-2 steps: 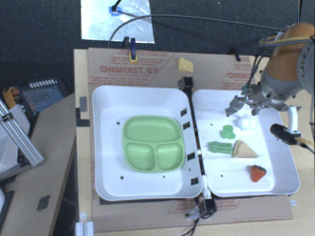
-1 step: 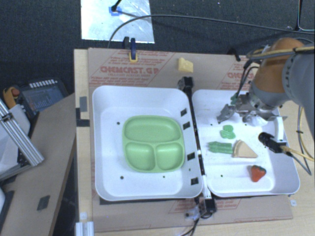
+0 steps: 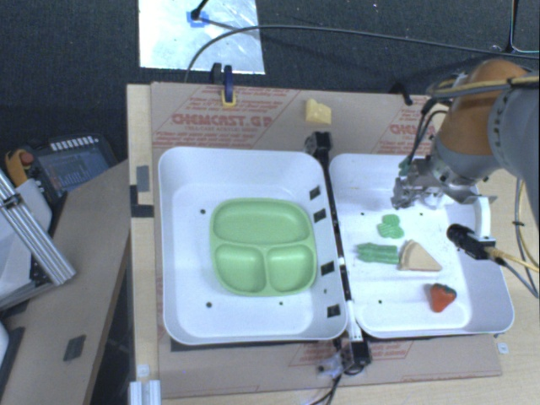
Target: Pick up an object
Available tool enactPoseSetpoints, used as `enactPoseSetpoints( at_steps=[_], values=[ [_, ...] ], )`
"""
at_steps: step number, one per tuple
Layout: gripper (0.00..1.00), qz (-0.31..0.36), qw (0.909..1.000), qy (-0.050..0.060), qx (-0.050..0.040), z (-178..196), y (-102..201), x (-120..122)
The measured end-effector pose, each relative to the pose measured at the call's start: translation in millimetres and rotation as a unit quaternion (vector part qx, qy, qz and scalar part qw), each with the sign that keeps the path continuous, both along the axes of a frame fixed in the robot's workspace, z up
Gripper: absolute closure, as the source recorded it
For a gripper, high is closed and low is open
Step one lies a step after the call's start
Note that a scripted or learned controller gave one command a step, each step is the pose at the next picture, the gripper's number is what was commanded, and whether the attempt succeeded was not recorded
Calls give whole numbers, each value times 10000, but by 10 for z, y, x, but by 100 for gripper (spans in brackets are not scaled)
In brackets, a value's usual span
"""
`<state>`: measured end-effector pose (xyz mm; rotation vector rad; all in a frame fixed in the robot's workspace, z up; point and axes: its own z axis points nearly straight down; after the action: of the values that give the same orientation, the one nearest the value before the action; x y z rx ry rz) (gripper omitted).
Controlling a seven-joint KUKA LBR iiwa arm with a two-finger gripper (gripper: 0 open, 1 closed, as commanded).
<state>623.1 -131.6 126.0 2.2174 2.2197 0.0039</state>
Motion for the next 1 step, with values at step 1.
enactPoseSetpoints(
  at_steps=[1],
  values=[
    [100,16,10000,-14,-1,631,54,45]
  ],
)
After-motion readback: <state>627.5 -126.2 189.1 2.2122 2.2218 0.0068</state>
